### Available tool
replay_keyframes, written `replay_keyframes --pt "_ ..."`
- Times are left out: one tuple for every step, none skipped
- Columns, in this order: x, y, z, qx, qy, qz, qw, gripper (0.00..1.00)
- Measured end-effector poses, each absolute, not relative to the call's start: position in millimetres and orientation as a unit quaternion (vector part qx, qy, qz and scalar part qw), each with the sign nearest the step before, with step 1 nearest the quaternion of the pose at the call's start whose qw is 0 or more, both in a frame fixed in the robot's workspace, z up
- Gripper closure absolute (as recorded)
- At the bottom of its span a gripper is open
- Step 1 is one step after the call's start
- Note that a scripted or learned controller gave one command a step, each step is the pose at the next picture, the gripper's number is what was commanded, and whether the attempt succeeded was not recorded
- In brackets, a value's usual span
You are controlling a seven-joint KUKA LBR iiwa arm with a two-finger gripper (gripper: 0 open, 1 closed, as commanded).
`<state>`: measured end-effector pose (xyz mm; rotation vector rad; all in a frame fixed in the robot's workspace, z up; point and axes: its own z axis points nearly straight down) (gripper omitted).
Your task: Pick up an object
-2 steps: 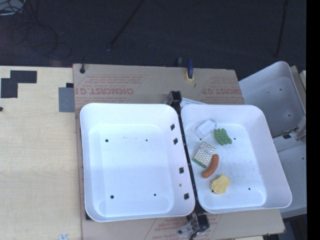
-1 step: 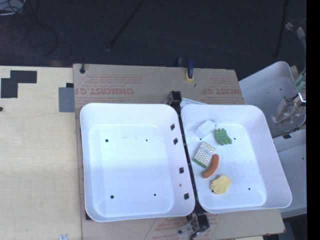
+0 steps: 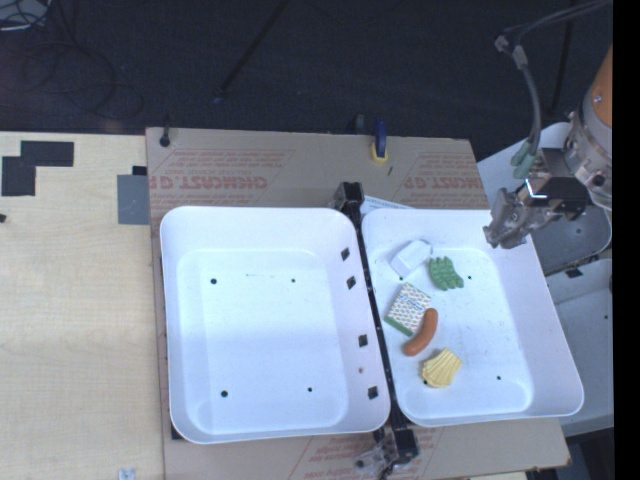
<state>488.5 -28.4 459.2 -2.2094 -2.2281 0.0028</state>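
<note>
so my gripper (image 3: 506,230) hangs over the right bin's (image 3: 545,368) far right corner, can't tell its state. sausage (image 3: 421,332), green toy (image 3: 445,273), checkered box (image 3: 408,308) sit near that bin's left edge.

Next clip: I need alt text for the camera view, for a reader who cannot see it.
A robot gripper hangs over the far right corner of the right bin, which holds a white block, a green toy, a checked packet, a sausage and a yellow piece. The left bin sits beside it on a cardboard sheet.
</note>
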Motion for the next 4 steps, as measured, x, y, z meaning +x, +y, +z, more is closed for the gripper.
replay_keyframes --pt "531.8 8.4 361.3 -0.706 -0.709 0.0038 0.004 1.00" --pt "600.3 56.7 338.0 -0.706 -0.709 0.0004 0.000 1.00" --pt "533.9 56.4 324.2 -0.708 -0.706 0.0034 0.003 1.00" --pt "589.4 96.5 429.1 -0.706 -0.709 -0.0041 -0.003 1.00"
